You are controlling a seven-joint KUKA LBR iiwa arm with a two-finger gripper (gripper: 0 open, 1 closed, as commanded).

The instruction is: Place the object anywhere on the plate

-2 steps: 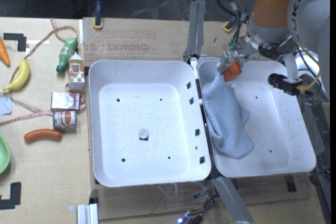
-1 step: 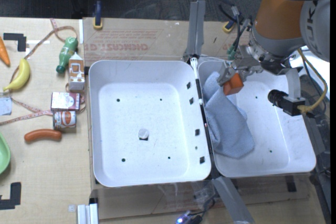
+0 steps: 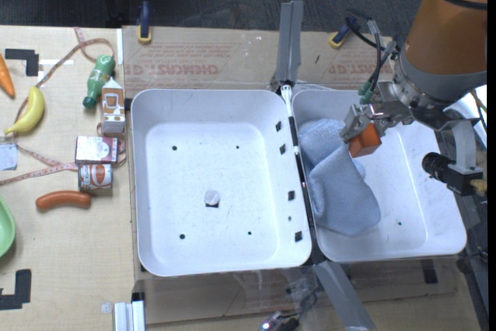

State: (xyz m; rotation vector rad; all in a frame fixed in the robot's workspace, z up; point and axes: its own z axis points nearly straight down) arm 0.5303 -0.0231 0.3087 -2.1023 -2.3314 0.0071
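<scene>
Two white bins side by side at centre frame: left bin [image 3: 155, 167] bare but for a small grey disc [image 3: 211, 199]; right bin [image 3: 434, 198] with a crumpled blue-grey cloth [image 3: 337, 182]. Above that cloth, jaws [image 3: 363, 134] pinching a small orange object [image 3: 366, 140], lifted clear, presumably for carrying. No plate identifiable; perhaps the green rim [image 3: 5, 227] at far left on the surface.

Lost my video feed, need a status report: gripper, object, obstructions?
Gripper over right bin, shut on small orange object. Blue-grey cloth directly below. Small grey disc in left bin.
</scene>
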